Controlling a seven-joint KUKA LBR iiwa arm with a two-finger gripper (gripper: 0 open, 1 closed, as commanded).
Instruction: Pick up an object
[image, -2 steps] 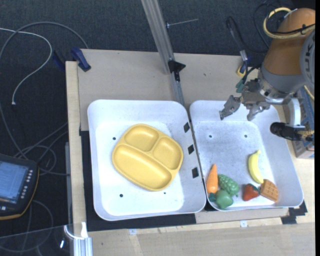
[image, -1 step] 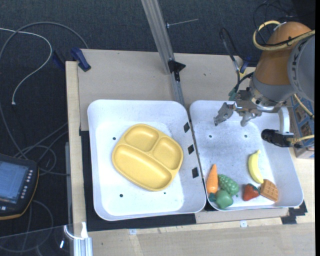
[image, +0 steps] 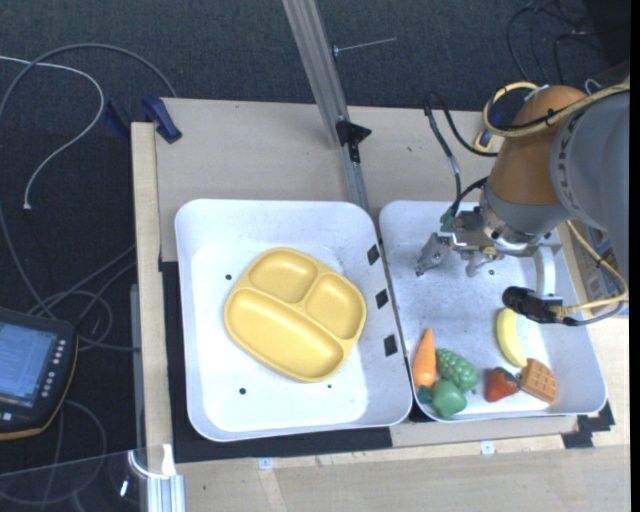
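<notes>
- Banana looks like the nearest pick: it lies in the right bin, near the right wall, just above the waffle and tomato.
- Carrot, grapes and green pepper bunch at the bin's front-left corner, touching.
- Gripper hangs over the bin's upper part, well apart from all the food.
- Fingers hold nothing; can't tell how far open they are.
- Yellow divided plate sits alone in the left bin.
- To do it well, likely: centre over the banana, close across its narrow width, come straight down, stay off the waffle.
- Risk: the corner cluster is tight; fingers may jam there.
</notes>
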